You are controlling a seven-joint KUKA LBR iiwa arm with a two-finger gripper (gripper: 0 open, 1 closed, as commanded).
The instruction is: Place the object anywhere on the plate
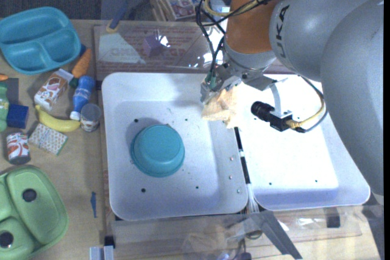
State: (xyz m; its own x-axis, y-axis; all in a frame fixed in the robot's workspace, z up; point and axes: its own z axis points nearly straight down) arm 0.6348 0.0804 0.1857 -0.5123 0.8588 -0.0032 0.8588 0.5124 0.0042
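Observation:
A round blue plate [158, 149] lies in the left white bin [122, 100], left of its middle. The object is a pale tan, crumpled-looking piece [220, 109] at the left bin's upper right, over the divide between the two bins. My gripper [210, 92] comes down from the grey and orange arm right above it. Its fingertips meet the piece's upper left edge and look shut on it. The piece is up and to the right of the plate, clearly apart from it. The wrist hides the top of the fingers.
The right bin [304, 173] lies under the arm, and a black connector with cable [271, 114] hangs from the wrist over it. Outside the bins on the left lie a teal divided tray [39, 39], a banana [56, 121], a blue bottle [80, 96], a can [90, 115] and a green tray [27, 210].

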